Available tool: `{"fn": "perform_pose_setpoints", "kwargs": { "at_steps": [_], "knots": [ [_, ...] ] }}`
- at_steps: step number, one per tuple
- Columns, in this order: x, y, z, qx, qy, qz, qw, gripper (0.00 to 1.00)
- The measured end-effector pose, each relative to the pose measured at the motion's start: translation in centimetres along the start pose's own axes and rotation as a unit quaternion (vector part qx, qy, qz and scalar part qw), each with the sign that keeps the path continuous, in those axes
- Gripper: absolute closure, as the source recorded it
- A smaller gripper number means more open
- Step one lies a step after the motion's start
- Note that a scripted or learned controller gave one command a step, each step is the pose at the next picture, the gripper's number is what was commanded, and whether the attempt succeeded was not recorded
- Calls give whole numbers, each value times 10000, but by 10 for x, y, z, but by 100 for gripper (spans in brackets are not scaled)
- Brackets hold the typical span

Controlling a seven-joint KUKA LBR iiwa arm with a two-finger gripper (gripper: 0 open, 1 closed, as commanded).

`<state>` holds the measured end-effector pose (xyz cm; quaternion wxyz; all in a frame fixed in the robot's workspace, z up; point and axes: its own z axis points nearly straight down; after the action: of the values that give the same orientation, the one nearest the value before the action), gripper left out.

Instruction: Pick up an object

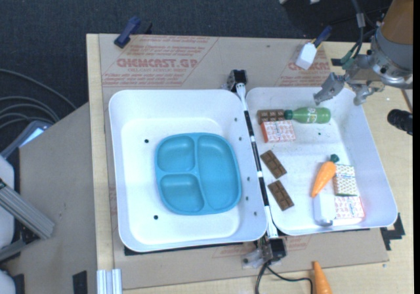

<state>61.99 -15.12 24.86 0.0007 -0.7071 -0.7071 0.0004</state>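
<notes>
Arm in from right, gripper [344, 90] low, fingers spread apart, nothing betw them

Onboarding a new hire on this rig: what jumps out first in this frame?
First the blue divided tray, alone in the middle of the left bin. Then the clutter in the right bin: a green bottle lying near the far wall, an orange carrot toward the near right, and brown bars along the left side. The pincer hangs over the right bin's far edge, just above the bottle.
</notes>
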Motion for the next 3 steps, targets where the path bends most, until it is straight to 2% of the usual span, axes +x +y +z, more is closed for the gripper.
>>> {"fn": "perform_pose_setpoints", "kwargs": {
  "at_steps": [1, 2, 3],
  "knots": [
    [-54, -29, 111, 2, -2, 3, 10000, 0],
    [-21, -72, 165, 3, 3, 1, 10000, 0],
    [19, -94, 164, 4, 7, -2, 10000, 0]
  ]
}}
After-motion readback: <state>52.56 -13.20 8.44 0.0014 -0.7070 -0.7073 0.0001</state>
